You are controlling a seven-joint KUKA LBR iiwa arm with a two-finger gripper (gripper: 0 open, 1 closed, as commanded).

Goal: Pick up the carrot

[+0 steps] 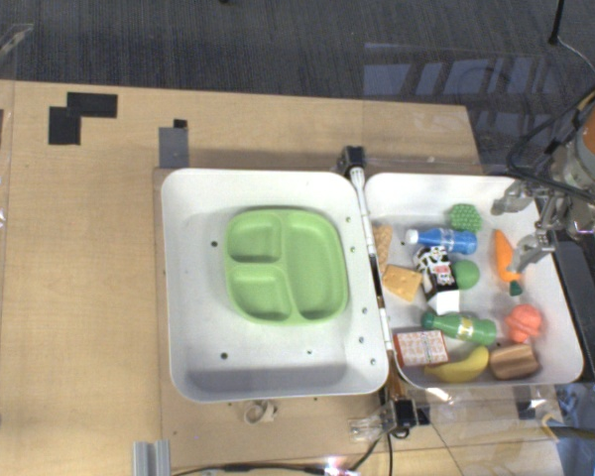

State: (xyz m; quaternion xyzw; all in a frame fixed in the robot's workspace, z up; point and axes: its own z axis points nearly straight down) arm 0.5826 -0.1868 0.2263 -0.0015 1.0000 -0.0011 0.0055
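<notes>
Carrot sits at the right bin's far right side, pincer just beside it, spread apart, holding nothing. It could easily slide off or grab the tomato nearby.

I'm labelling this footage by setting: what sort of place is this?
Probably a robot-manipulation lab bench, not a kitchen: two white bins fixed to a wooden bench, toy food like a carrot, a gripper above it, cables trailing.
</notes>
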